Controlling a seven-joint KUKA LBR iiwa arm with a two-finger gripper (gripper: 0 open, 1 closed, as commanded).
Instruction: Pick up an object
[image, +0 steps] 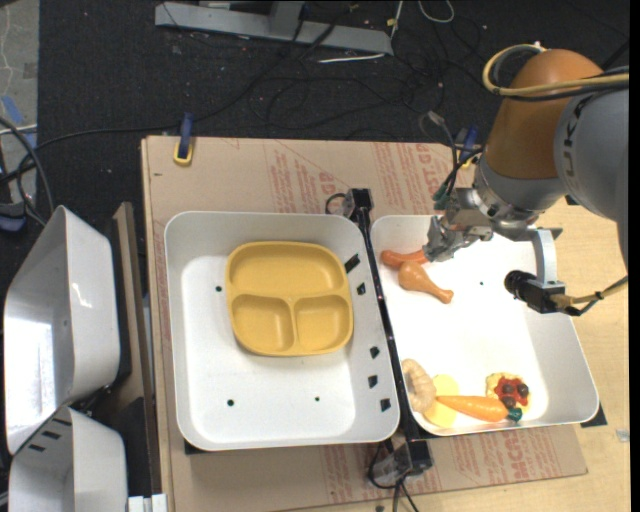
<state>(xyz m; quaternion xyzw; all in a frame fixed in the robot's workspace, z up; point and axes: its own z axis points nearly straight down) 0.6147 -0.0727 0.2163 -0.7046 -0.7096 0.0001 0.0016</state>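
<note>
My gripper (442, 245) hangs low over the far left part of the right bin (520, 340). Just below and left of it lies an orange toy drumstick (422, 279), with a second orange piece (396, 258) beside its left end. The gripper's tip is right next to the drumstick's upper end; I see nothing between its fingers. At the near edge of the same bin lie a toy carrot (472, 406), a beige piece (417, 385), a flat yellow piece (445, 386) and a small red and yellow toy (508, 389).
The left bin (200, 390) holds a yellow divided plate (289, 298). A black divider with clips (375, 300) runs between the bins. A black bracket (530, 288) hangs from the arm over the right bin. White containers (55, 320) stand at the left.
</note>
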